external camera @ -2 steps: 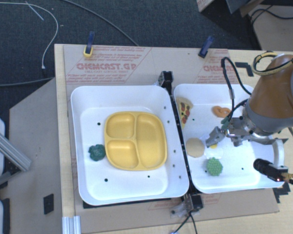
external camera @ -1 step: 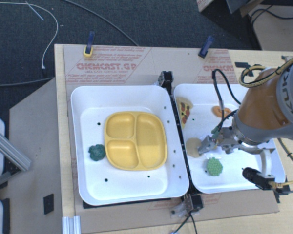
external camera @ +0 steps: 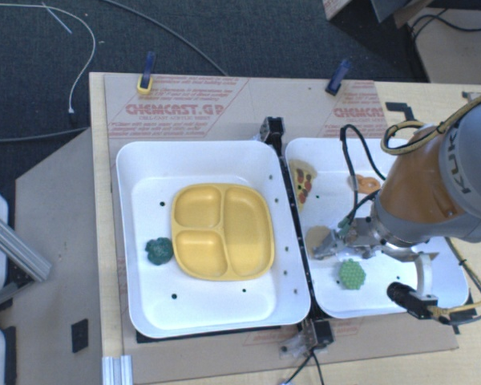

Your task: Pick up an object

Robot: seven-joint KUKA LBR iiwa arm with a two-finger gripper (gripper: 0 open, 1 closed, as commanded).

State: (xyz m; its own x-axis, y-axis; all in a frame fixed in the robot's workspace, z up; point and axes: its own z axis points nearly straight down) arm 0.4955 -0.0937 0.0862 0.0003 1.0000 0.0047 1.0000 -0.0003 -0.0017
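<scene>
From my seat the claw (external camera: pixel 330 244) sits low in the right bin (external camera: pixel 325 295), near that bin's left wall, with the grey arm (external camera: pixel 457 183) and its orange band (external camera: pixel 417 184) rising behind it to the right. I cannot tell whether the claw is spread or pressed together; the wrist body hides most of it. A brownish lump (external camera: pixel 316 237) lies right at the claw tip, touching or nearly so, and I cannot make out whether it is pinched. Just below and right of the claw rests a light green knobbly ball (external camera: pixel 352 275), apart from it. Above the claw, towards the bin's far left corner, lies a pizza slice (external camera: pixel 303 180), and up and to the right an orange piece (external camera: pixel 367 184) shows beside the arm. Well to the claw's left, in the left bin (external camera: pixel 136 215), is a yellow divided plate (external camera: pixel 223 231), with a dark green clump (external camera: pixel 159 251) just beyond it. Both bins stand on the surface (external camera: pixel 184 103).
</scene>
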